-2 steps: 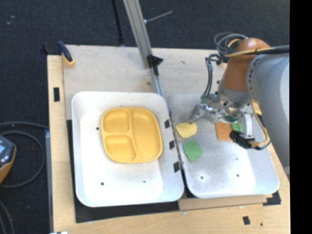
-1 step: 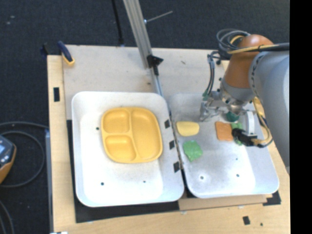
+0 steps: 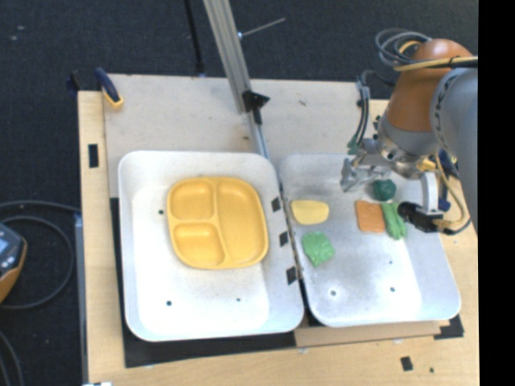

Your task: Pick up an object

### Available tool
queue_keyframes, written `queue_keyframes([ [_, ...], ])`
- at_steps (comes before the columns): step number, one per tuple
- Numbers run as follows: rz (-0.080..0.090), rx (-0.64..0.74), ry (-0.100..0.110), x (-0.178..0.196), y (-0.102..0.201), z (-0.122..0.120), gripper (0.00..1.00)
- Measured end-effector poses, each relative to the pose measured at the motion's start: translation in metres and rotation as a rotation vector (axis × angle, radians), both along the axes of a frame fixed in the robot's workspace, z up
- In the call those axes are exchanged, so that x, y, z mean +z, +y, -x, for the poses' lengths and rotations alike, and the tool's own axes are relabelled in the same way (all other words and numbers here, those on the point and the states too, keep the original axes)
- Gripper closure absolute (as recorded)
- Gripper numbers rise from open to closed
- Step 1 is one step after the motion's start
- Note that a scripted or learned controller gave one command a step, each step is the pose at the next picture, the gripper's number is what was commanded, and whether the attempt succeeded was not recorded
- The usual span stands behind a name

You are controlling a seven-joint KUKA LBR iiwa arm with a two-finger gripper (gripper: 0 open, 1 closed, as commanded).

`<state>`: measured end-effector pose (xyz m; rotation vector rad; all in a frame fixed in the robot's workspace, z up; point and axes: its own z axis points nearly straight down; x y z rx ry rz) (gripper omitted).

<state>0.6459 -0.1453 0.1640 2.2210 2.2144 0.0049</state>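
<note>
The right bin (image 3: 402, 296) holds a pale yellow oval piece (image 3: 310, 211) near its left wall. Below that lies a crumpled light green object (image 3: 318, 248). An orange block (image 3: 370, 216) sits toward the right, with a green stick (image 3: 394, 221) against its right side and a dark green ball (image 3: 384, 190) just above them. My gripper (image 3: 356, 175) hangs over the back of this bin, just left of the dark green ball and above the orange block. I see nothing held in it.
The left bin (image 3: 145, 296) carries a yellow divided plate (image 3: 217, 220). A metal pole (image 3: 229, 47) slants up from the divider between the bins. Cables and a black connector (image 3: 418, 215) hang off the arm by the right bin's right edge.
</note>
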Motion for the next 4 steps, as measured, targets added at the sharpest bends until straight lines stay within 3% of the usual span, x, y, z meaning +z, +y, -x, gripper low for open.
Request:
queue_keyframes([
  [1, 0.001, 0.000, -0.002, 0.058, -0.011, -0.004, 1.00],
  [2, 0.000, 0.005, 0.000, 0.090, -0.012, -0.006, 1.00],
  [4, -0.002, 0.010, 0.003, 0.086, 0.088, -0.016, 1.00],
])
